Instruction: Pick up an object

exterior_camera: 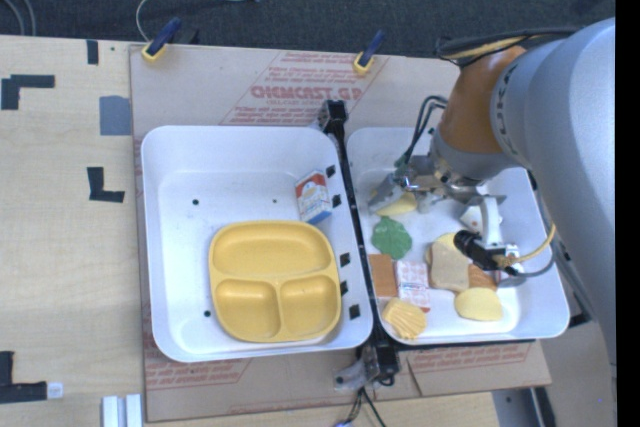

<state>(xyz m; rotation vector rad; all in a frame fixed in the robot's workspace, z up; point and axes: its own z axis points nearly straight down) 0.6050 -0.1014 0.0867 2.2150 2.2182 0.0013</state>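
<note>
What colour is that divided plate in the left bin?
Yellow. The divided plate lies in the left bin, best seen in the camera view.

A plain yellow divided plate (275, 290) lies in the white left bin (165, 215). Right of the plate, the other white bin (545, 315) holds a green leaf (392, 238), yellow pieces (479, 305) and a red-and-white packet (412, 282).

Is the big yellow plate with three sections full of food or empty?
Empty. The yellow plastic divided plate lies flat in the left white bin, and all three sections show bare yellow.
</note>
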